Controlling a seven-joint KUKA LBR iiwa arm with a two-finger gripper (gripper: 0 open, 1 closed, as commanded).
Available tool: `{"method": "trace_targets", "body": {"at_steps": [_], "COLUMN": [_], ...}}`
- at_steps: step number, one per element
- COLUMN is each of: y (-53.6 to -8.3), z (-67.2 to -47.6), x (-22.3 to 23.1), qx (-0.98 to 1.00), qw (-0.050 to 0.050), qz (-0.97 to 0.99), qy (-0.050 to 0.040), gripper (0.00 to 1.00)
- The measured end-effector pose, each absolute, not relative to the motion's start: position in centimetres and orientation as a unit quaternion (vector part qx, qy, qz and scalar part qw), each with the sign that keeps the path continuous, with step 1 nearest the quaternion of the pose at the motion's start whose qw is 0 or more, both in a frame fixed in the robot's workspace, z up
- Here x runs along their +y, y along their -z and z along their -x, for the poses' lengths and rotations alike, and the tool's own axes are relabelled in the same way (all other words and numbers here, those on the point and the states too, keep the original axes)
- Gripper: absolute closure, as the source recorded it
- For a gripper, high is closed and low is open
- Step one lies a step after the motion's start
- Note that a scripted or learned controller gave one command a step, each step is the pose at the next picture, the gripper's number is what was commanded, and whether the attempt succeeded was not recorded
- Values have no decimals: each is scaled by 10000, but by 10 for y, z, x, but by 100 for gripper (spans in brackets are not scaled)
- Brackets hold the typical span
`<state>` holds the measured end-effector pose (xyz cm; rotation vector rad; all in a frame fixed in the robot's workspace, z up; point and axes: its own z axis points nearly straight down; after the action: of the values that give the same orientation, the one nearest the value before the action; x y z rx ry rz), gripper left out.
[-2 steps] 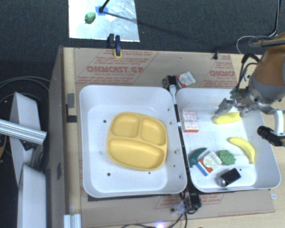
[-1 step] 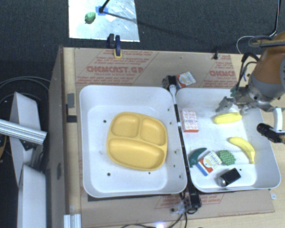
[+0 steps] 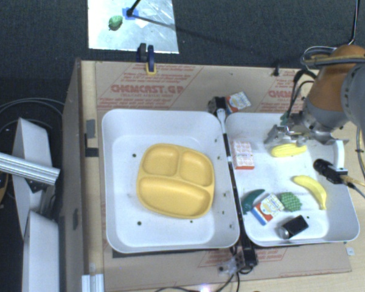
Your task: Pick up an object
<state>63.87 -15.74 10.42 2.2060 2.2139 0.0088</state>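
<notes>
The tabletop (image 3: 170, 81), covered with printed brown cardboard, is seen carrying two shallow white plastic bins side by side. The left white bin (image 3: 118, 181) is occupied by a yellow three-compartment plastic tray (image 3: 173, 180) lying near its middle. The grey arm with the orange band (image 3: 340, 93) is seen reaching in above the far corner of the right white bin (image 3: 347, 224). Its pincer (image 3: 284, 134) is lowered at the far part of that bin, just above a short yellow block-like piece (image 3: 288, 150); how far it is open cannot be told, and nothing is seen held between its fingers. Nearer in the right bin, a yellow toy banana (image 3: 312, 189) is found, with a red-and-white printed card (image 3: 243, 154) by the divider, then a small colourful box (image 3: 267, 208), a green textured piece (image 3: 289, 200), a dark teal curved piece (image 3: 252, 198) and a small black block (image 3: 293, 226).
</notes>
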Motion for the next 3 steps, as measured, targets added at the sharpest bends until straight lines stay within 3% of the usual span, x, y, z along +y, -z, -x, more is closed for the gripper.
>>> {"method": "trace_targets", "body": {"at_steps": [1,2,3], "y": [-96,-159,-88], "z": [-624,-614,-599], "x": [-160,-187,-155], "qx": [7080,7076,7085], "qw": [164,26,-3], "qz": [-7060,-7067,-7057], "qy": [-55,-9,0], "gripper": [0,0,0]}}
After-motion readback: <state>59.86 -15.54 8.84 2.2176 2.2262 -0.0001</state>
